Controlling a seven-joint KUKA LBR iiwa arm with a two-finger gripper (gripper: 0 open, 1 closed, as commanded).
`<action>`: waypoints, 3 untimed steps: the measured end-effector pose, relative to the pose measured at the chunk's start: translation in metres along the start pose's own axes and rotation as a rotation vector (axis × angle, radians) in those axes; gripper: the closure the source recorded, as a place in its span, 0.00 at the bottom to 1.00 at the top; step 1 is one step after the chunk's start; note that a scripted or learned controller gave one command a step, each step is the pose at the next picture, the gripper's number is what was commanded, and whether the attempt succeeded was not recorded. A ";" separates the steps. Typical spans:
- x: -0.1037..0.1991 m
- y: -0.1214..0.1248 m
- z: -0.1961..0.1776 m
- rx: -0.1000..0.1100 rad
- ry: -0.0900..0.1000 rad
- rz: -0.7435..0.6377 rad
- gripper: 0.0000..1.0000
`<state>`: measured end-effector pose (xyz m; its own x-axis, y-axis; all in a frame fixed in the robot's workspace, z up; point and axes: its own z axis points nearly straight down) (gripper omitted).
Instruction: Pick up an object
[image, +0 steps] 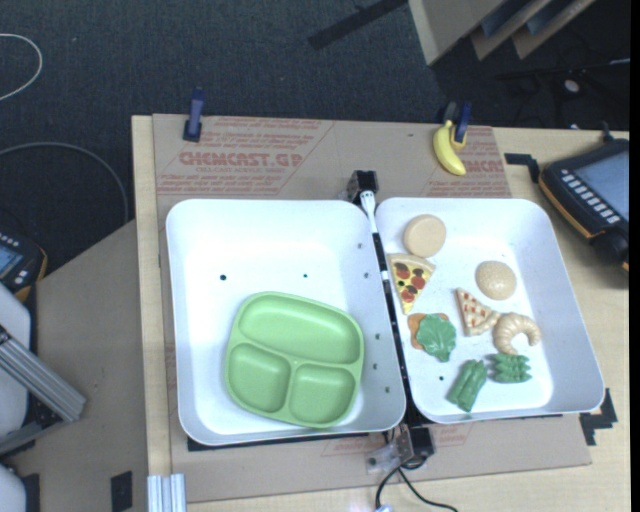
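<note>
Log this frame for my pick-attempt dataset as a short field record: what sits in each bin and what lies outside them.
left bin: green divided plate, three compartments, toward the near side
right bin: toy foods, all apart from the plate
round items: tan cookie, pale bun
pizza slices: one by the bin divider, one mid-bin
pastry: croissant
green items: broccoli-like piece, two green vegetables at the near edge
outside bins: banana on the board beyond the right bin
</note>
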<state>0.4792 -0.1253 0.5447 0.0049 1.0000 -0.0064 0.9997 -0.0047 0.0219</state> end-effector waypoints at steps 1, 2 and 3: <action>0.000 -0.003 0.112 0.033 0.008 -0.003 1.00; -0.091 -0.006 0.193 0.030 0.006 0.004 1.00; 0.004 0.037 0.315 0.033 0.013 -0.014 1.00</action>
<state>0.5233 -0.1232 0.2303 -0.0095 0.9999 0.0069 0.9999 0.0096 -0.0116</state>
